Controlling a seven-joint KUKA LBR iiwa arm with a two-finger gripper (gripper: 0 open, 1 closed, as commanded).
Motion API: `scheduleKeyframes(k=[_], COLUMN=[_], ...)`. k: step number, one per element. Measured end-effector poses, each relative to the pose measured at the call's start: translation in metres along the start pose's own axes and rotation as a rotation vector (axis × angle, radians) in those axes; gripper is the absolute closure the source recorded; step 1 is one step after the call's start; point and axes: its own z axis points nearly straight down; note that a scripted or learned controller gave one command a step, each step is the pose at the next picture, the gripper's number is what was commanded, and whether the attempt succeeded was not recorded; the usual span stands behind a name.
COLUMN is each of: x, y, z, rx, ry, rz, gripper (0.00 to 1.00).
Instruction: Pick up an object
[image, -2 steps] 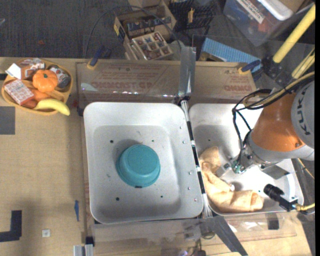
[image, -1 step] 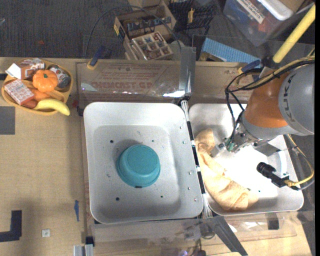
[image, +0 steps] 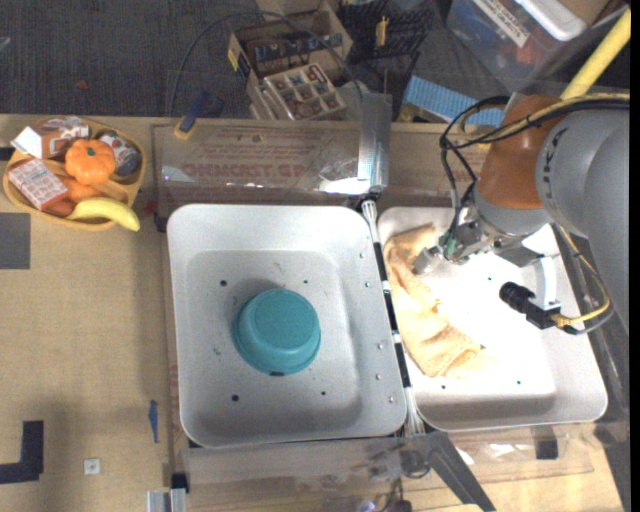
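Note:
A teal bowl (image: 278, 330) sits upside down in the middle of the left bin (image: 200, 250). In the right bin (image: 560, 390), a crumpled tan cloth-like object (image: 432, 325) lies along the left wall. My gripper (image: 428, 260) is low over the upper end of that tan object, at the bin's back left. The grey arm with its orange band (image: 515, 165) reaches in from the upper right. Whether the gripper touches the tan object is unclear from this angle.
A black cable fitting (image: 522, 302) hangs from the arm over the right bin's middle. A dish of toy fruit (image: 75, 180) stands at the bench's far left. A clear flat package (image: 270, 160) lies behind the bins.

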Motion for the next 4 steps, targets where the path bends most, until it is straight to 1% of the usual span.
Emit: scheduleKeyframes(k=[1, 2, 3, 4], x=[0.018, -0.004, -0.004, -0.015], y=[-0.041, 0.008, 0.01, 0.022], z=[-0.001, 0.0, -0.011, -0.028], rx=[-0.001, 0.0, -0.005, 0.005], ry=[0.002, 0.0, -0.002, 0.003], rz=[-0.247, -0.197, -0.198, -0.142], gripper=[0.0, 0.0, 1.0, 1.0])
